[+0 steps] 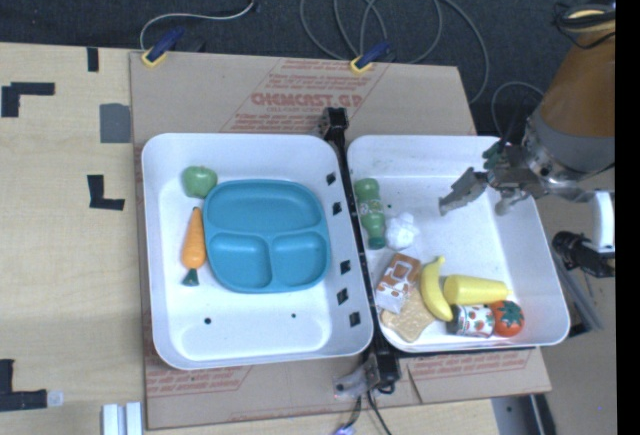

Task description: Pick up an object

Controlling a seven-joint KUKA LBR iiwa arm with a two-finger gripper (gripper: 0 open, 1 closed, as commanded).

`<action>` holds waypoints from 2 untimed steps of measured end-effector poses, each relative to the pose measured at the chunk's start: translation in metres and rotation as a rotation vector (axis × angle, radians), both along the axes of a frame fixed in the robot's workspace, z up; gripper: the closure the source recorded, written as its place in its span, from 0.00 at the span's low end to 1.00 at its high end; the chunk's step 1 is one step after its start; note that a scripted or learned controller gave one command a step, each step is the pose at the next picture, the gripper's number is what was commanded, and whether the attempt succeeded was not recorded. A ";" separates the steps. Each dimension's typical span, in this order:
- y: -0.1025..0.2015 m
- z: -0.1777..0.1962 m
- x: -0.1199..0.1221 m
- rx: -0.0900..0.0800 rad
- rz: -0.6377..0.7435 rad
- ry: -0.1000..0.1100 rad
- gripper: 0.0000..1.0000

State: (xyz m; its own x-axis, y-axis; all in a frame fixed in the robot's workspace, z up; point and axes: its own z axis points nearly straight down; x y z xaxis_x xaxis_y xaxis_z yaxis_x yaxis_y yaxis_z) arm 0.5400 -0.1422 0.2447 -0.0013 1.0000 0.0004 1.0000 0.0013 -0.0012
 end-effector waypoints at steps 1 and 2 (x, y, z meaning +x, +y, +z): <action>0.025 -0.105 -0.005 0.001 -0.001 0.003 0.00; 0.025 -0.158 -0.028 -0.001 0.000 -0.007 0.00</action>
State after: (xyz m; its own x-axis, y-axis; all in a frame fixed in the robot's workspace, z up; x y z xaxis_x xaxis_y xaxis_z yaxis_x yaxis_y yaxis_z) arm 0.5116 -0.1173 0.0865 -0.0016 1.0000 -0.0004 1.0000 0.0016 0.0054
